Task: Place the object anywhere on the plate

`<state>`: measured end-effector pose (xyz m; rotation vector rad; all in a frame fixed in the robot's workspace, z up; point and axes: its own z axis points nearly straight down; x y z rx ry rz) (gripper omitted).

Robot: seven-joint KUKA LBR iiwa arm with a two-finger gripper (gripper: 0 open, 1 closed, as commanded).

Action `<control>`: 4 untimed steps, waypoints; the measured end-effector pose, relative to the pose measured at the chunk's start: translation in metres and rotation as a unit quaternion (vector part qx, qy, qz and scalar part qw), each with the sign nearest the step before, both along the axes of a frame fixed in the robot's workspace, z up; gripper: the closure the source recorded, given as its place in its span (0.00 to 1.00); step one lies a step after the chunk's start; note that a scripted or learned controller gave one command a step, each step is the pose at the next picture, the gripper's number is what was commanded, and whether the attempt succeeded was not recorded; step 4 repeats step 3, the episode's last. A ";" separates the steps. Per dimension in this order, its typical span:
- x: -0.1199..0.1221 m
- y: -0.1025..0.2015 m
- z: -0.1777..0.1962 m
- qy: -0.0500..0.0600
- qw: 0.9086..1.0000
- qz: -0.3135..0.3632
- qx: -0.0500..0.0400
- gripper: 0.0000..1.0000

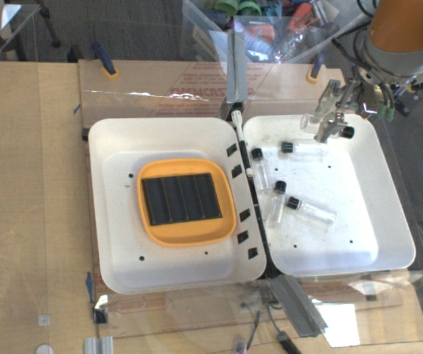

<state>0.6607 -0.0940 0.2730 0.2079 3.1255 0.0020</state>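
Over the far edge of the right bin (388, 198) hangs the gripper (328, 124), and whether its fingers are apart or together I cannot tell. Several clear vials with black caps lie loose on that bin's floor, one (309, 209) near the middle. The orange plate (188, 231) sits in the left bin (116, 271), well apart. Clear, round vials could roll or slip from a pinch, and crossing the divider risks a drop

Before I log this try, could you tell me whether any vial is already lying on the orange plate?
No, the orange plate carries none; the vials lie in the right bin.
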 end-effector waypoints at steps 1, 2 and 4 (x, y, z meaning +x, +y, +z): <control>0.001 -0.014 0.023 0.000 0.999 0.037 0.000 1.00; 0.004 -0.043 0.037 0.000 0.999 0.041 0.000 1.00; 0.004 -0.068 0.058 0.000 0.996 0.087 -0.001 1.00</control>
